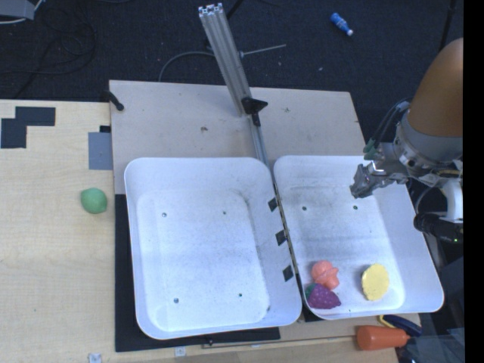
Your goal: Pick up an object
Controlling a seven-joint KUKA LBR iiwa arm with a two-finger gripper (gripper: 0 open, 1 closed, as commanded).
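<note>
Three toys sit at the lower right of the frame in the right bin (355,225): an orange one (325,272), a purple one (324,298) and a yellow one (375,281). The gripper (365,181) hangs above, in the bin's upper part, holding nothing; whether its jaws are open, I cannot tell.

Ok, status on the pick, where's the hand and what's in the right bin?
Hand over right bin, upper part, holding nothing visible. Orange piece, purple piece, yellow piece at near edge, untouched. Nothing between hand and them.
</note>
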